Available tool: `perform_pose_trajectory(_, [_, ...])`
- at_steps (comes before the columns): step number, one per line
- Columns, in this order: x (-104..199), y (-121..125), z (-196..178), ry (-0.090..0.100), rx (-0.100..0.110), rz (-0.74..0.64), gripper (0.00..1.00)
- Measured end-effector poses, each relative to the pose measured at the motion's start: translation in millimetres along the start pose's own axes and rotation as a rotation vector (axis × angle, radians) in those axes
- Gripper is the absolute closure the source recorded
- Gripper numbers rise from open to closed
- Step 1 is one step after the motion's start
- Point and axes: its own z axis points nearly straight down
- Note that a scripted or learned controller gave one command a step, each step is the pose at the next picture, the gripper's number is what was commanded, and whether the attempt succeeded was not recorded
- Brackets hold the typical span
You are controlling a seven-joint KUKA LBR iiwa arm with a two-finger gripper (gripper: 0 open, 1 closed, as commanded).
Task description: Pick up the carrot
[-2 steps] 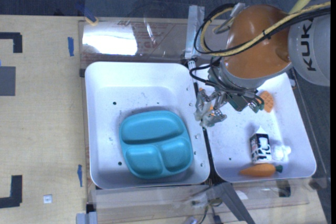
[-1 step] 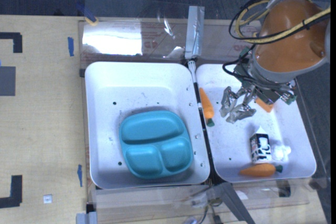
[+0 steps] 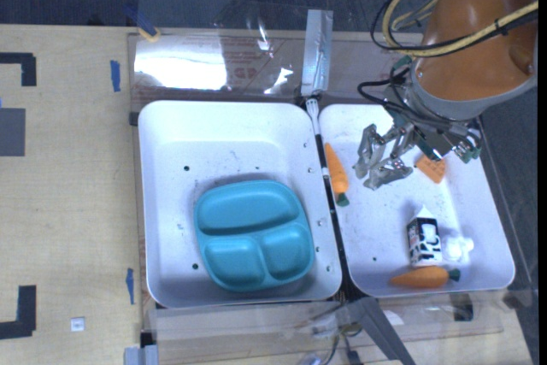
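End effector (image 3: 382, 158): metal two-finger tool, hovering in the right shallow white plastic bin (image 3: 487, 209), fingers spread, grasping nothing. Nearest target: slim orange carrot with green stem (image 3: 337, 173), lying along the bin's left wall, just beside the fingers. Second orange carrot (image 3: 422, 276): near the front wall, beside a black-and-white bottle (image 3: 425, 240). You do best by taking the second; the wall crowds the first. Small orange block (image 3: 432, 168): avoid. Left bin: blue sectioned plastic tray (image 3: 253, 233).

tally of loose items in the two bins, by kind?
Carrots: 2, one by the divider, one at the right bin's near edge
Blue divided plate: 1
Black-and-white bottle: 1
Small orange piece: 1
Total: 5
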Motion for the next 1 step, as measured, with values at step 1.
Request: perform_pose_trajectory(1, [-34.6,-18.6,-29.8,0.000,0.000,0.066,1.00])
